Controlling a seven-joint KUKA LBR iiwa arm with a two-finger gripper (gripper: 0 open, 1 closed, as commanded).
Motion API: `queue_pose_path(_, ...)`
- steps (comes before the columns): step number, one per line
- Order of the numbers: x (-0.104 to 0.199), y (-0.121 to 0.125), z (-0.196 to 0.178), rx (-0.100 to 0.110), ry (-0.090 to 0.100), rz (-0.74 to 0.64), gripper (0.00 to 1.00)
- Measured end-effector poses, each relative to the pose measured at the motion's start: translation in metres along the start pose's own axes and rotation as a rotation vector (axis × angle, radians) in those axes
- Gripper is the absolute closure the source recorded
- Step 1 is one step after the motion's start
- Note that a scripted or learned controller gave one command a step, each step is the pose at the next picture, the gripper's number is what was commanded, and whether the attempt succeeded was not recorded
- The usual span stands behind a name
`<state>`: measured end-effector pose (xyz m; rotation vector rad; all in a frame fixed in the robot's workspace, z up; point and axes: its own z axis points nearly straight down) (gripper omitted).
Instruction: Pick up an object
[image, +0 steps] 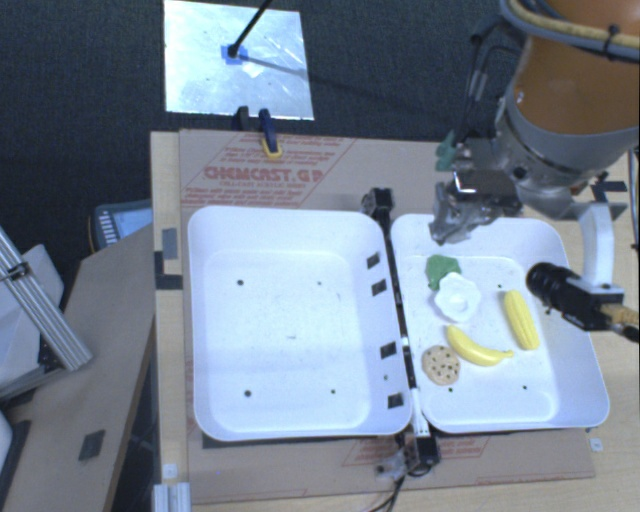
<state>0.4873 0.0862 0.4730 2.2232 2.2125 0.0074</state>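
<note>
My gripper (452, 228) hangs over the far left part of the right bin (570, 400), just above a green leafy piece (442, 268). Nothing shows between its fingertips. Below the green piece lies a white fried-egg shape (459, 297). A brown cookie (440, 365) sits near the bin's left wall. Two yellow bananas lie there too: one (477, 348) next to the cookie, the other (521, 319) farther right and nearly upright in the view.
The left bin (290, 320) stands beside the right one, joined by a black clipped divider (392, 300). Both rest on a cardboard sheet (270, 170). A foil square (238, 58) lies beyond the bench's far edge.
</note>
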Motion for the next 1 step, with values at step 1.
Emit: queue_pose_path(1,0.0268,-0.0014,0.0601,0.009,0.0,-0.01,1.0)
